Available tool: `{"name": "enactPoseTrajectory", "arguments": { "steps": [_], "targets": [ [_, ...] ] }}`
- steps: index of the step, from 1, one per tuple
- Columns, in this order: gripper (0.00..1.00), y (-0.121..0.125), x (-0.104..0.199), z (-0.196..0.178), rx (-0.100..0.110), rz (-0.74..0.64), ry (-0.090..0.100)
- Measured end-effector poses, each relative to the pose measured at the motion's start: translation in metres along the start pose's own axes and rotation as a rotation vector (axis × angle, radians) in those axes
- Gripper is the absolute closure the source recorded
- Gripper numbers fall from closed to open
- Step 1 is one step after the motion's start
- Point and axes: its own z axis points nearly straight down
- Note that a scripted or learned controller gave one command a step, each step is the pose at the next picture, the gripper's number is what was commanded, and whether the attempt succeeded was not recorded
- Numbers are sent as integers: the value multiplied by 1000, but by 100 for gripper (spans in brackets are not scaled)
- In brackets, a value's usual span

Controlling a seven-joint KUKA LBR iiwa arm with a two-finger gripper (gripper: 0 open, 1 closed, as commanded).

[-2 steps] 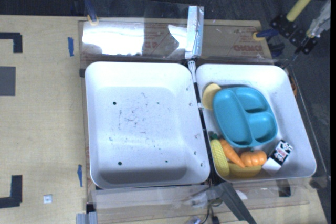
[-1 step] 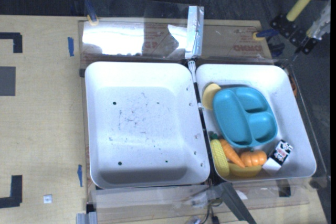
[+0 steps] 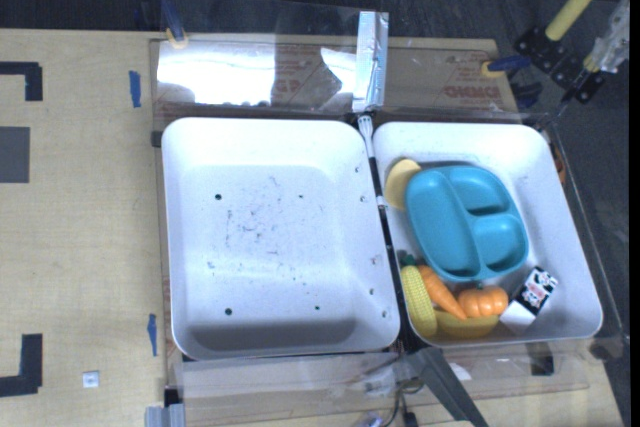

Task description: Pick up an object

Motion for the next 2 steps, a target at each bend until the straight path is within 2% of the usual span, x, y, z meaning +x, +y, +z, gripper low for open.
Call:
{"name": "enactPoseTrajectory", "arguments": {
  "steps": [1,2],
  "targets": [
    [100,1,-1,0,0,-88,0],
    [100,1,-1,16,-2,-243,4]
  ]
}}
